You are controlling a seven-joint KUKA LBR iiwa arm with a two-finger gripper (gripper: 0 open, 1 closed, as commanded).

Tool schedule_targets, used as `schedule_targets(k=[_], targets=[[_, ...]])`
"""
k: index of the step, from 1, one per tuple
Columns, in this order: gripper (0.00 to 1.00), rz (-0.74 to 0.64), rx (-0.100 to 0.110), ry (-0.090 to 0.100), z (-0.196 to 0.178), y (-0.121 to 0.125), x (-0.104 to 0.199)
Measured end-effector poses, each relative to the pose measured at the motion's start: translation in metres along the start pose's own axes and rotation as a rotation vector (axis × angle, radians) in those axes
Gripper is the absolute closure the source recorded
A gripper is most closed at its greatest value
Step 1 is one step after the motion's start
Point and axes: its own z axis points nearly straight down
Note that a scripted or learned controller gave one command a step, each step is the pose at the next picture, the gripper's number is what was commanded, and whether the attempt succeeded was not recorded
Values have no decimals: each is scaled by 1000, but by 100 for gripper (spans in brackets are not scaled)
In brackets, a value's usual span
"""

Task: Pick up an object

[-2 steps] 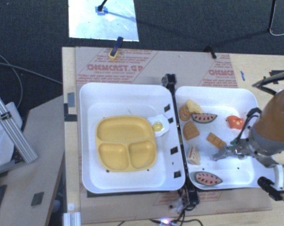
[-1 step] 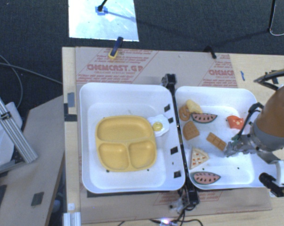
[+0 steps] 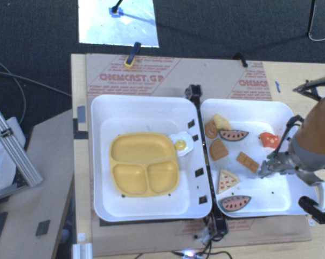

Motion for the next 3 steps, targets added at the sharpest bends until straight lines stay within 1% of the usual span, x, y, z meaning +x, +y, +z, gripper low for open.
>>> schedule_targets(k=[1, 2, 3], targets=[[0, 0, 1, 0, 0, 0, 0], [0, -2, 5, 1, 22, 11, 0], [0, 0, 4, 1, 21, 16, -3]])
